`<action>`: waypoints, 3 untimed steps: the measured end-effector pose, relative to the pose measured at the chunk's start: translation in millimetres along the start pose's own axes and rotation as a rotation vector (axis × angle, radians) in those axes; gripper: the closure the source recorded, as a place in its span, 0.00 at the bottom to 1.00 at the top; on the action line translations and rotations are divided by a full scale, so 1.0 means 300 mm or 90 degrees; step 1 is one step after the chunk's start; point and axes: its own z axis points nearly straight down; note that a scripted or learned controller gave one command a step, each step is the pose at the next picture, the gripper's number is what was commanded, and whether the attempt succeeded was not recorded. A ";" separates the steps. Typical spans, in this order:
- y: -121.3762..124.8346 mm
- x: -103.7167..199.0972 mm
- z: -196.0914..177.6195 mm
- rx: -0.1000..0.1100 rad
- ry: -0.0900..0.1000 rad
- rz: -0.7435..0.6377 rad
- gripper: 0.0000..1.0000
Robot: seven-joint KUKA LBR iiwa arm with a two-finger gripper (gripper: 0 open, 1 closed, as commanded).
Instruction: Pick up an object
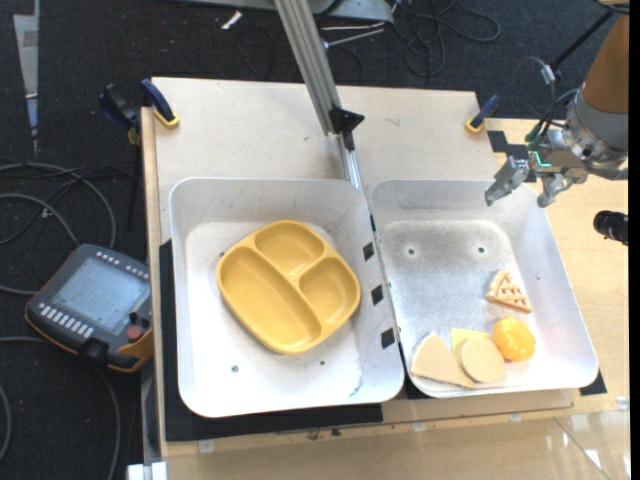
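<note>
- In the right bin (560, 268), near its front corner, lie the candidates: an orange ball (514, 339), a waffle wedge (509, 291) and pale flat slices (460, 358).
- The gripper (528, 184) hangs over the bin's far edge, fingers spread, holding nothing.
- The ball looks light, smooth and apt to roll; take it across its middle.
- The slices lie flat and overlapping, leaving little edge to pinch.
- The yellow tray (290, 285) sits in the left bin.
</note>
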 end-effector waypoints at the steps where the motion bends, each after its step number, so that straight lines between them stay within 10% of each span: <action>1: -0.006 0.003 0.215 0.004 0.001 0.002 0.00; 3: -0.040 -0.006 0.523 0.002 0.001 0.002 0.00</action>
